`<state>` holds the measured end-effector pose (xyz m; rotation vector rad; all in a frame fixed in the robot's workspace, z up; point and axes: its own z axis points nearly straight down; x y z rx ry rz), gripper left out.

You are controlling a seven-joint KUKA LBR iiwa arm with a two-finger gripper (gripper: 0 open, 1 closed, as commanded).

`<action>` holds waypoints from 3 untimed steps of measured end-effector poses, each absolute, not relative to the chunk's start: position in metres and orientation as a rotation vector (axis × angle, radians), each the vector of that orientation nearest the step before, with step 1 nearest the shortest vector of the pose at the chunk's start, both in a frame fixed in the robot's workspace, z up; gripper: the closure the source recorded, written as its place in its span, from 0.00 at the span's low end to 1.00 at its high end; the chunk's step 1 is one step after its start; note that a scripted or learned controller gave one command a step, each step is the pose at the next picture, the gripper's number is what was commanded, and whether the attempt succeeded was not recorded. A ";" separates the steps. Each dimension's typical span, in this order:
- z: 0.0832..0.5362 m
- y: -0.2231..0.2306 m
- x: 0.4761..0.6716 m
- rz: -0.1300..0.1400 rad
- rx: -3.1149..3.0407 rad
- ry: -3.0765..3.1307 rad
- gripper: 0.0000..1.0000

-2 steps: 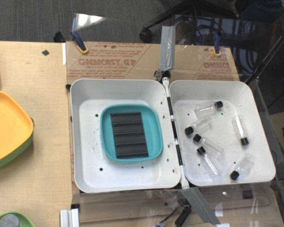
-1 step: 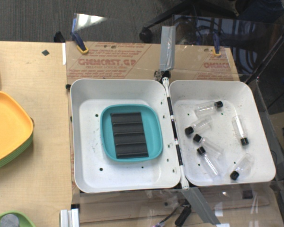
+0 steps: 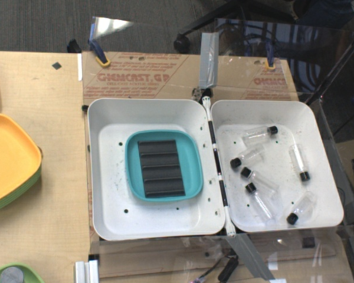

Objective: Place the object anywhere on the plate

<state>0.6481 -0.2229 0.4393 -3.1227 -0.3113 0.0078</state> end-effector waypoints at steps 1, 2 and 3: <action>0.439 -0.222 0.653 0.007 -3.123 -0.320 0.00; 0.439 -0.222 0.653 0.007 -3.123 -0.320 0.00; 0.440 -0.221 0.654 0.006 -3.123 -0.322 0.00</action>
